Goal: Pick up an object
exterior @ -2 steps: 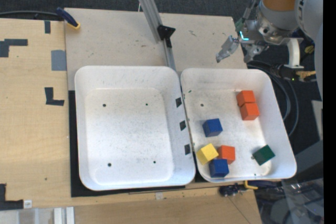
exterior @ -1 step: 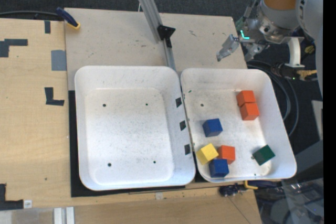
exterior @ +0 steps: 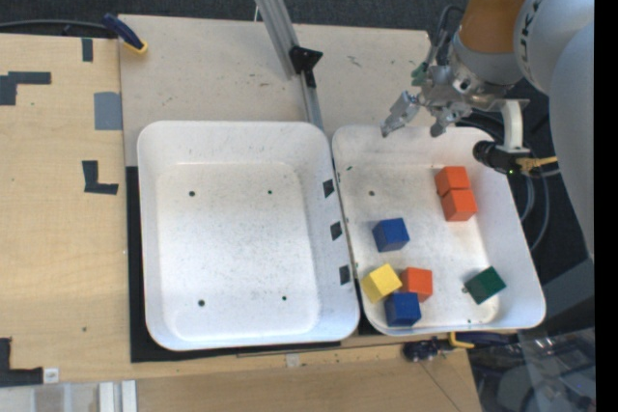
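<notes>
My gripper (exterior: 417, 123) hangs open over the far edge of the right bin (exterior: 512, 236), with nothing between its fingers. Below it in that bin lie two orange blocks (exterior: 455, 192) stacked end to end near the right side. A blue cube (exterior: 391, 233) sits in the middle. At the near end a yellow cube (exterior: 382, 282), a small orange cube (exterior: 418, 282) and a second blue cube (exterior: 403, 308) huddle together. A dark green cube (exterior: 485, 285) rests near the right front corner.
The left bin (exterior: 154, 207) stands beside the right one, sharing a raised middle rim. A slanted metal pole (exterior: 275, 5) crosses the bench behind the bins. A blue and yellow clamp (exterior: 126, 32) lies at the far left.
</notes>
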Controlling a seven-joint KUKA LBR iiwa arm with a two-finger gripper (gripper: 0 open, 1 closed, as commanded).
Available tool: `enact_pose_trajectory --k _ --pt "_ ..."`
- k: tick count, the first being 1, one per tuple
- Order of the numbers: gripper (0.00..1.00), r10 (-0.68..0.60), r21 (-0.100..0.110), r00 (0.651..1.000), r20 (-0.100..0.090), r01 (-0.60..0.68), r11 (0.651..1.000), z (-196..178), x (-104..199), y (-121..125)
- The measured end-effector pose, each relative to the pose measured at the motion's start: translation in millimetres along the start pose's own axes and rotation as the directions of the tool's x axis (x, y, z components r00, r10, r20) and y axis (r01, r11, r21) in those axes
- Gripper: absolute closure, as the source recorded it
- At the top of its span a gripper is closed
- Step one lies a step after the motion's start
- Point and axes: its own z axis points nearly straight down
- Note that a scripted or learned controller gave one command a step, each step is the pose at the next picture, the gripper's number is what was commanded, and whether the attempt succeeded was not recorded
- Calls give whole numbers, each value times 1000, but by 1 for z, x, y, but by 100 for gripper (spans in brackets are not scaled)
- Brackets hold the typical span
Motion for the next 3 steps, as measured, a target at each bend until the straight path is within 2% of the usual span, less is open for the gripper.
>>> enact_pose_trajectory --k 2,3 --pt "0 0 -2 1000 0 0 1000 89 5 -1" --pt "100 -1 -6 1000 0 1 1000 76 5 0"
